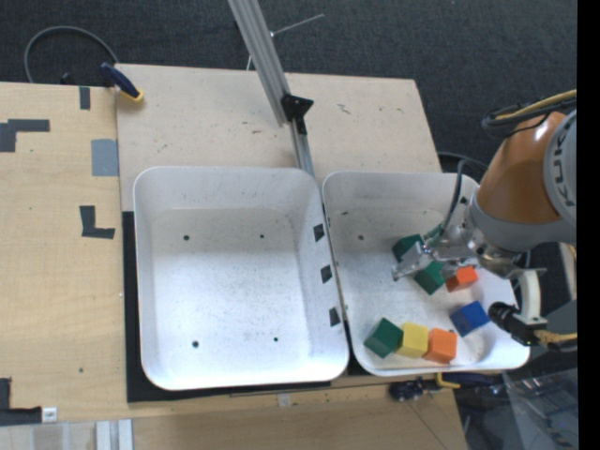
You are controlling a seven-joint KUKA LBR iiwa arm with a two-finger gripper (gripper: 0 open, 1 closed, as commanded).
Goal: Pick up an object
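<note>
The gripper [419, 259] sits low in the right bin [375, 190] among loose blocks, its jaws apparently straddling a dark green block [409, 247], though their closure is unclear.

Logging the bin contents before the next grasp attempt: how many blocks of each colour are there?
Green blocks: 3
Orange blocks: 2
Yellow block: 1
Blue block: 1
Total: 7

Both bins [234, 279] are white. In the right bin [375, 204], the blocks are green [382, 337], yellow [413, 339], orange [441, 345], blue [469, 318], dark green [430, 277].
</note>
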